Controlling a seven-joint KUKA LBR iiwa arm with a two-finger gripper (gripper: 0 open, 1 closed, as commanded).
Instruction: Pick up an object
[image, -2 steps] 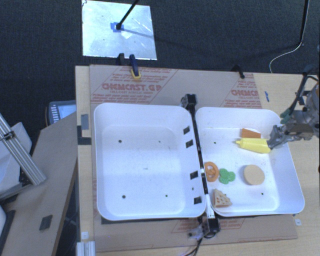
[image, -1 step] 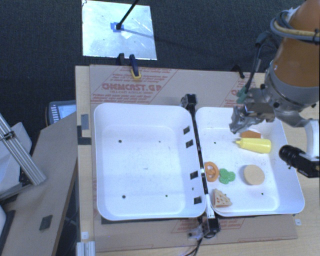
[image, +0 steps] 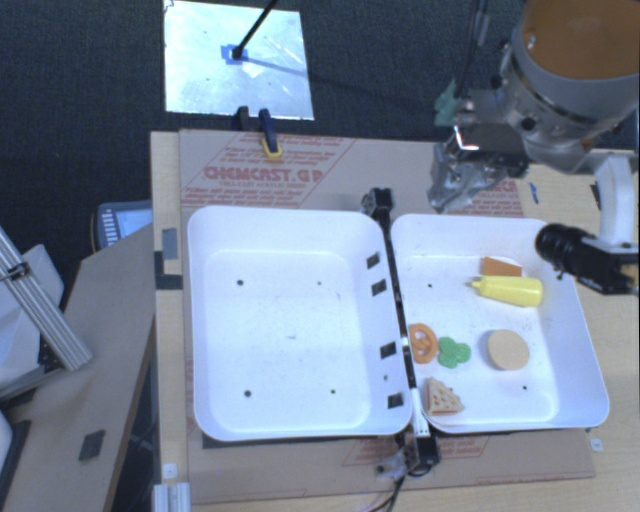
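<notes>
Six objects (image: 511, 290) in right bin (image: 585, 400), below gripper (image: 462, 190).

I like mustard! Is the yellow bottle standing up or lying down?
Lying down. The yellow bottle rests on its side in the right bin, its nozzle pointing left.

The arm (image: 570, 70) is cut off at the top edge, its hand (image: 462, 185) seemingly blurred.

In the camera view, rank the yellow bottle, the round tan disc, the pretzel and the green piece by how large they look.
1. yellow bottle, the longest
2. round tan disc
3. pretzel and green piece: they look about alike, so I won't rank them.
All lie close together in the right bin, so nearness hardly matters.
</notes>
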